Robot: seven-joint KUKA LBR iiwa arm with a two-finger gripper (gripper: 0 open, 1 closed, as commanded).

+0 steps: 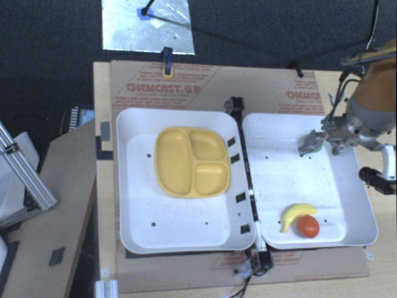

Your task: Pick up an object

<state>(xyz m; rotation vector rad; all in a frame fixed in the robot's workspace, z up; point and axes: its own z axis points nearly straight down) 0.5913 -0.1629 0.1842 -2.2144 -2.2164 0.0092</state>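
You are looking down on a bench covered by a brown board (217,82) printed in red with "CHEMCAST GP", readable along its far edge above the left bin; a second print at the far right corner is cut short by the arm and hard to read. Two shallow white plastic bins sit side by side, touching along their inner edges. In the left bin (133,228) a pale yellow plastic plate with three compartments (191,161) lies near the centre. In the right bin (273,166) a small yellow banana (296,214) and a round red tomato-like fruit (308,226) lie touching each other near the front edge, the red one just right of the banana. The grey arm with its orange band enters from the right, partly cut off by the frame. Its gripper (312,143) hangs over the far right part of the right bin, well apart from both fruits. Its tips look greenish and blurred, so whether they are spread or pressed together cannot be told.
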